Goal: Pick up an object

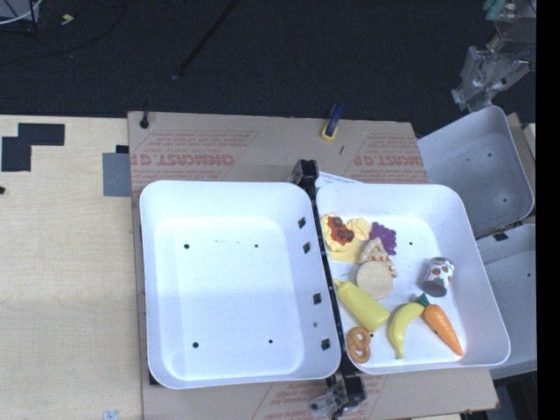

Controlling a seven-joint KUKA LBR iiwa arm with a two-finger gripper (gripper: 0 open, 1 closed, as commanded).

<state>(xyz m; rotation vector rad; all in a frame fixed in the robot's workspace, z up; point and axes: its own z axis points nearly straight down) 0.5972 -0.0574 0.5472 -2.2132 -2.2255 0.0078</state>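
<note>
gripper (490, 73) top right, above the bench, well apart from bins, grip state unclear | right bin (472, 234): carrot (442, 326), banana (402, 326), pretzel (358, 345)

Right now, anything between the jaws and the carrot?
Nothing visible. The gripper is at the top right, beyond the bins; the carrot lies in the right bin, with a banana touching its left side, which may crowd a grasp.

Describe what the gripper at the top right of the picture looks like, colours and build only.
The gripper is a small assembly of pale grey, silvery metal parts with angular, bracket-like shapes, set against the dark floor. Above it sits a block with greenish-teal touches. At this size it is blurred, so no markings or cables can be made out.
</note>
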